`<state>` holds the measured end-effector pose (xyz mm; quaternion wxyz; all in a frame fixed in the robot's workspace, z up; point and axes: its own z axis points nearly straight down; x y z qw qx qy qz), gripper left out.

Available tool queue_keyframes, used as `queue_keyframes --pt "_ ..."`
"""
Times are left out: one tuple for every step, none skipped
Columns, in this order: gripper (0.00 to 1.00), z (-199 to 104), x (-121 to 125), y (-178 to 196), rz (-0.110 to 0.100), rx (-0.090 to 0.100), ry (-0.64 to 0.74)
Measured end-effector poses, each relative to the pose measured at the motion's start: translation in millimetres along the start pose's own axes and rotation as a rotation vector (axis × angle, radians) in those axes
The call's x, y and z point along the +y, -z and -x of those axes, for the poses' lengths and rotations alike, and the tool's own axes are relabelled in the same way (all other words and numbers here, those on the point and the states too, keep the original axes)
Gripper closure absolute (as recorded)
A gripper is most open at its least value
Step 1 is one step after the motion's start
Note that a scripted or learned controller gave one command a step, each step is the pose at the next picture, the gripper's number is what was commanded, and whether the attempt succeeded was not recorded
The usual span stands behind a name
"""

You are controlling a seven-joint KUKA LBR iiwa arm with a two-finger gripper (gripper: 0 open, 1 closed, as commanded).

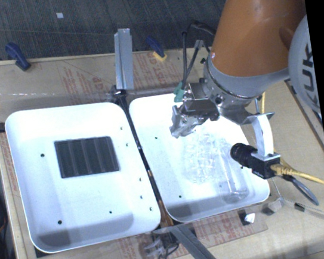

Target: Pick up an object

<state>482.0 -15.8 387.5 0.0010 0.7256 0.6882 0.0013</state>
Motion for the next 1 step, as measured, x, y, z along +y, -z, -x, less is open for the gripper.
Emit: queue_keyframes --pt "1.0 61.6 -1.4 -27.1 -0.004 0.0 0.205"
